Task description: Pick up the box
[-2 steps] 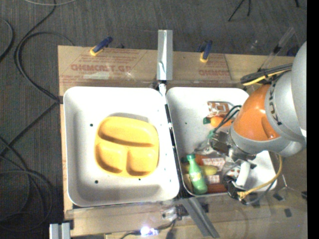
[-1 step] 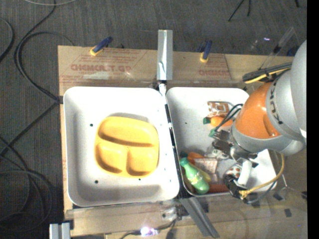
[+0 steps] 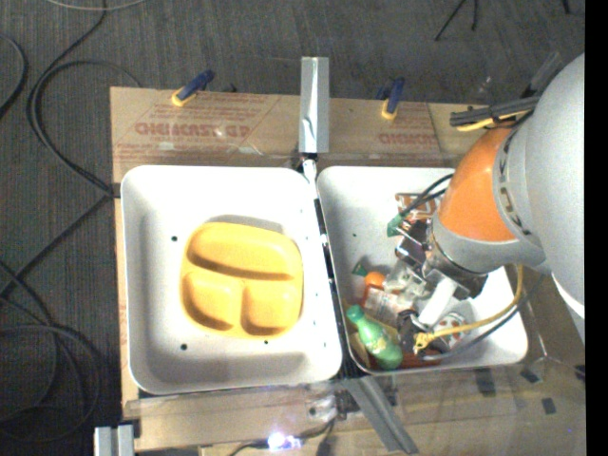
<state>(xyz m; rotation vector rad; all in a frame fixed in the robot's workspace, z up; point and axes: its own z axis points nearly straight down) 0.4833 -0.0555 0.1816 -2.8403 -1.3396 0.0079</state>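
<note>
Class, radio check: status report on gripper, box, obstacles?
Gripper low in right white bin, amid clutter. Box not identifiable. Green plastic item beside gripper. Yellow divided tray in left bin.

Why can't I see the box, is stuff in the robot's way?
The gripper is low in the right bin, among a green item and an orange-capped one. I cannot tell which is the box, so cannot say if it's blocked.

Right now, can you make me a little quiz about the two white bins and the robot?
1. True or false: the yellow tray lies in the right bin.
2. Which bin is the tool over? A) left bin B) right bin
3. Fill in: the green thing lies near the right bin's ____ left corner.

Key: 1 false; 2 B; 3 front.
</note>
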